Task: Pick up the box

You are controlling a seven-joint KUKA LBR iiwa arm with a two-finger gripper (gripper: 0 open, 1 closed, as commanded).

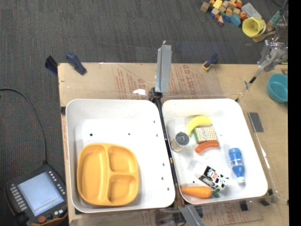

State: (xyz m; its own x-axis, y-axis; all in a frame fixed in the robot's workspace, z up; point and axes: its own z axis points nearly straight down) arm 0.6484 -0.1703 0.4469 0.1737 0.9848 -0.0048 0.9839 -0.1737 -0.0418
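Box (206,134) lies between banana (198,123) and sausage (207,147); whether your pincer is clenched or released, you cannot tell.

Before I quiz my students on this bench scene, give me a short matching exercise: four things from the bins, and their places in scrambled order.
Things:
1. yellow tray
2. carrot
3. blue bottle
4. banana

Places:
A. right bin, near front edge
B. left bin
C. right bin, right side
D. right bin, just behind the patterned box

Pairs: 1-B, 2-A, 3-C, 4-D
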